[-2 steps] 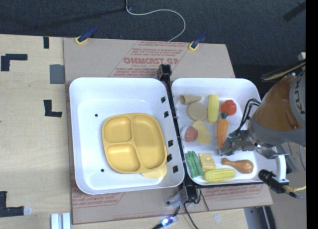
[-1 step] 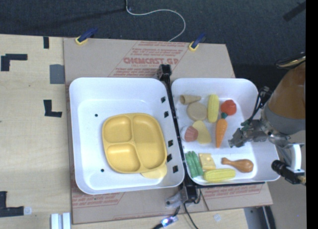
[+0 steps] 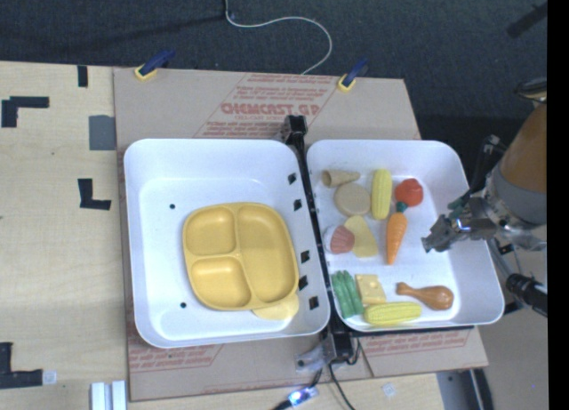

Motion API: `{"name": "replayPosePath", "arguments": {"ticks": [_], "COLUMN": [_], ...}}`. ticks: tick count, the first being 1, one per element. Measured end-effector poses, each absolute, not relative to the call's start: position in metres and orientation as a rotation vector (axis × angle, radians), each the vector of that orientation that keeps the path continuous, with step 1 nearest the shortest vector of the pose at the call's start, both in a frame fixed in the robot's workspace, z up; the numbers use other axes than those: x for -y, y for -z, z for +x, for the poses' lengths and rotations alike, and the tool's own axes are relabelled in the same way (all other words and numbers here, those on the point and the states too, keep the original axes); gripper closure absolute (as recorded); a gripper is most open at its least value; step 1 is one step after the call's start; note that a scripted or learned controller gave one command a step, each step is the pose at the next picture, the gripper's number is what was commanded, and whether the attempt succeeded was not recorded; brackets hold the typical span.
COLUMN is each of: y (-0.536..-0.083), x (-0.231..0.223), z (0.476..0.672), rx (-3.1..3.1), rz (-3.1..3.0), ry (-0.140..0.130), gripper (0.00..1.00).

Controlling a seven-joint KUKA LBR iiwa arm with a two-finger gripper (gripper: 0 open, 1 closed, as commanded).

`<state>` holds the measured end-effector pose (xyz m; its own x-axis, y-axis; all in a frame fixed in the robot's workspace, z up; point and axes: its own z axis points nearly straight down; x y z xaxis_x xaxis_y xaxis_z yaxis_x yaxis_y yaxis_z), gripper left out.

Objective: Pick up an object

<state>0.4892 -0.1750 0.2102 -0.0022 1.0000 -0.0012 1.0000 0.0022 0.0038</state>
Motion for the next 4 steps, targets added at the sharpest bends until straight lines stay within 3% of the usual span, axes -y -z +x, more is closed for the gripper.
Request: {"name": "replayPosePath", "arguments": {"ticks": [1,3,4], "y": [-0.225,-0.211,-0.226], "x": [0.174,0.064,0.008], "z": [0.49,0.498,0.512], "rx": [-2.223,-2.232,-2.232], "rz": [2.219,2.217,2.214], "ry": [0.0,0.001,-0.002], "gripper": [1.0,1.0,1.0]}}
